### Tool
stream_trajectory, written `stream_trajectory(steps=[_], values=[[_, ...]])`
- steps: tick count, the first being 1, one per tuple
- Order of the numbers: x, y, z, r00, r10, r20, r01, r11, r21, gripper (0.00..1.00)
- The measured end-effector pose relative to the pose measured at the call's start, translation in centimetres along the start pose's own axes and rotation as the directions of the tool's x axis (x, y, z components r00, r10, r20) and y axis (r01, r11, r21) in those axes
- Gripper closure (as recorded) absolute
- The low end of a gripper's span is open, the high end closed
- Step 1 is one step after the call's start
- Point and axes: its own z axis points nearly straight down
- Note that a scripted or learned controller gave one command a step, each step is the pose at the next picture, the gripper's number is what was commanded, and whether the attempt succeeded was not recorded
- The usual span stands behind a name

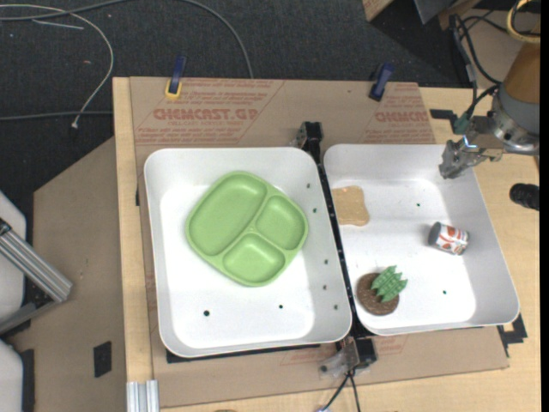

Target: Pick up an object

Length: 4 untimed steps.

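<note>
My gripper hangs at the right bin's far corner, can't tell how wide. The can sits nearer the camera, well apart from my fingers.

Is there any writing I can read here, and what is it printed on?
"CHEMCAST GP": red print on the brown board behind the left bin.
The same red print shows on the board behind the right bin, around, too blurred to read for sure.
The can in the right bin has a label, too small to read.
The gripper bears no readable marks.
</note>
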Motion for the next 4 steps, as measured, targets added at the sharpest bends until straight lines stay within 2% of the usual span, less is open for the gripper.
stream_trajectory(steps=[1,2,4], values=[[0.0,0.2,-4.5,1.000,0.001,0.000,-0.001,1.000,0.001,1.00],[4.9,-1.2,-5.3,1.000,-0.002,-0.004,0.002,1.000,0.009,1.00],[14.8,-3.1,-3.8,1.000,-0.003,-0.004,0.003,1.000,0.010,1.00]])
